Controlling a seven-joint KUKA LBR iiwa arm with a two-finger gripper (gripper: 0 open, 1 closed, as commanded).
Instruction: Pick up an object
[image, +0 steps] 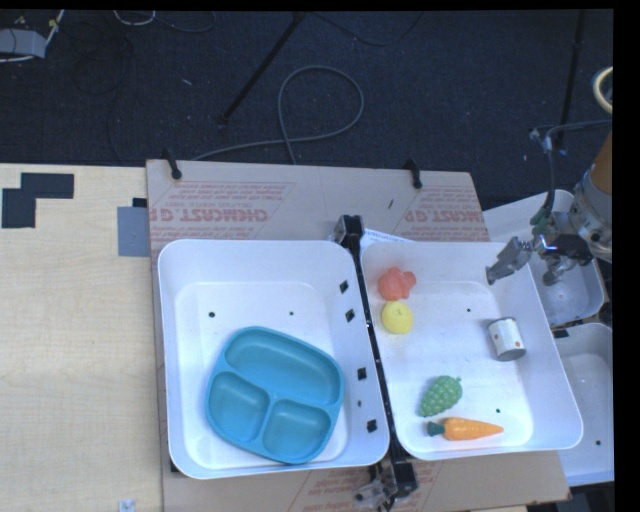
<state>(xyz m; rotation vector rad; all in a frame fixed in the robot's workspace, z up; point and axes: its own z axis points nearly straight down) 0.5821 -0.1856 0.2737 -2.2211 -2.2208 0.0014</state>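
Toys (397, 284) red, yellow, green, orange; cylinder (507, 338) silver.

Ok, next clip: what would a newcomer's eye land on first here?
Probably the blue divided tray, lying alone in the left bin. Next, the bright toys in the right bin: a red-orange piece above a yellow one, then green grapes and a carrot near the front, and a small metal cylinder to their right.

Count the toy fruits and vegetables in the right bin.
4: an orange-red fruit at the far left, a yellow fruit just below it, green grapes lower down, and a carrot along the near edge.
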